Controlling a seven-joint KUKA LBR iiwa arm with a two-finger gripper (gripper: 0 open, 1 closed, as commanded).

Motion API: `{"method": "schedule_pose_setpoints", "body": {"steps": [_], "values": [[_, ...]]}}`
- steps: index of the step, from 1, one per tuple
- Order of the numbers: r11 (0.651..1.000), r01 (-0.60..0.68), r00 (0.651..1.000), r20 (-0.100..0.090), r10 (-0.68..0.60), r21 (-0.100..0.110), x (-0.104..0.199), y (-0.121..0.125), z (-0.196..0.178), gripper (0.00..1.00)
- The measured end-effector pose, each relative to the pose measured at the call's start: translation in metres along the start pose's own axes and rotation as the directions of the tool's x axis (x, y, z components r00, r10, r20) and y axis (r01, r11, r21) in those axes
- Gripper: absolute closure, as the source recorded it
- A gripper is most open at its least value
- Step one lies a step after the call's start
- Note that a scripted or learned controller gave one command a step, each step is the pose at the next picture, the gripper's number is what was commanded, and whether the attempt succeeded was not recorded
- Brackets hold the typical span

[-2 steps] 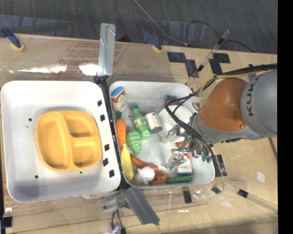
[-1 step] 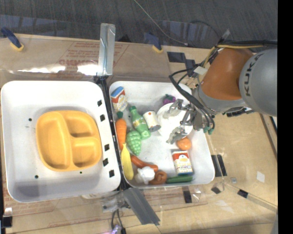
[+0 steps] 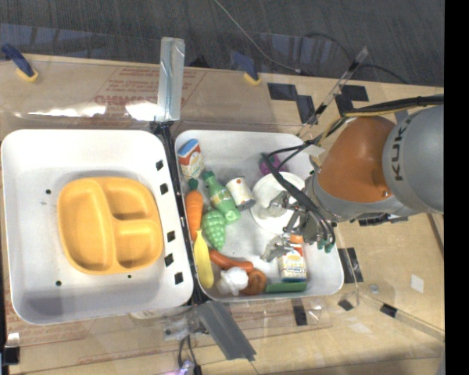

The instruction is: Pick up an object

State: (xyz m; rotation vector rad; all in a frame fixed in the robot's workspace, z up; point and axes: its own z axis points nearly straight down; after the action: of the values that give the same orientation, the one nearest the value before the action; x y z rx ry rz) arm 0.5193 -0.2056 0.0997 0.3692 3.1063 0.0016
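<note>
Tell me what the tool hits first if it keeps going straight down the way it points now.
Most likely the small carton with the orange top, which lies right under the tool near the right bin's front corner. Depth is hard to judge from above, so it may meet the bin floor beside the carton instead.

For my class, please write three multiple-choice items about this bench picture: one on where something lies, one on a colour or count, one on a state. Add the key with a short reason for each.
1. Where does the yellow divided tray lie?
A. In the left bin
B. In the right bin
C. On the bare bench

2. What colour is the carrot in the right bin?
A. Blue
B. Orange
C. White

3. How does the gripper stand relative to the bins?
A. Over the left bin
B. Off the bench, away from both bins
C. Over the right bin, among the toys

Key:
1 A, the tray sits alone in the left bin.
2 B, it is orange, lying along the bin's left side.
3 C, it hangs above the right bin near a small carton.
</note>
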Motion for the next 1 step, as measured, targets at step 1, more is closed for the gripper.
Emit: {"method": "schedule_pose_setpoints", "body": {"steps": [1], "values": [[0.999,0.05,0.999,-0.001,-0.05,0.002,-0.044,0.0064,0.0019,0.0]]}}
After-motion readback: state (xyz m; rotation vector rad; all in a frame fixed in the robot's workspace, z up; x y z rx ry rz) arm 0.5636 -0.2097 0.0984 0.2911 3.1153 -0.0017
